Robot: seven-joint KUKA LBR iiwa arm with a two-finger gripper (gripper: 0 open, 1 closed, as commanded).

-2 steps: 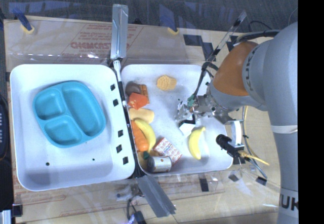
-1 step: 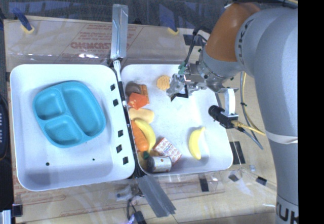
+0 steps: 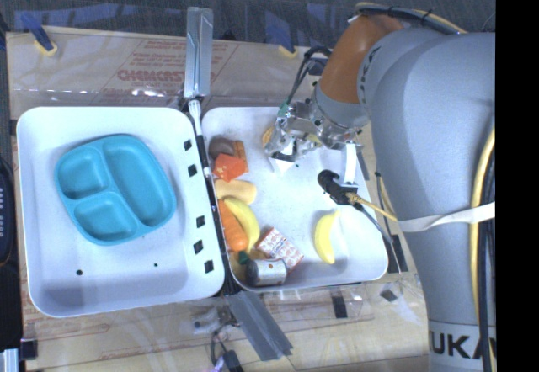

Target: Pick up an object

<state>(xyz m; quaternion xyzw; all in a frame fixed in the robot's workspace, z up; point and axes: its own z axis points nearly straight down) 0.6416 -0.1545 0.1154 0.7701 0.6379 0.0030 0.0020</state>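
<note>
My gripper (image 3: 287,143) hangs low over the far part of the right bin (image 3: 370,265), below the orange wrist band. A small yellowish item (image 3: 269,135) lies at its left side; whether it is held I cannot say. A yellow banana (image 3: 325,236) lies near the bin's right wall. Along the left wall are a brown piece (image 3: 221,146), an orange-red piece (image 3: 229,167), a pale piece (image 3: 242,191), a second banana (image 3: 243,219) and an orange carrot-like piece (image 3: 235,234). At the front lie a patterned packet (image 3: 281,248) and a metal can (image 3: 266,271).
The left bin (image 3: 50,278) holds a blue divided plate (image 3: 115,187). A black part with a cable (image 3: 333,185) sticks out over the right bin near the arm. The grey arm body (image 3: 429,126) covers the bench's right side. White floor shows in the right bin's middle.
</note>
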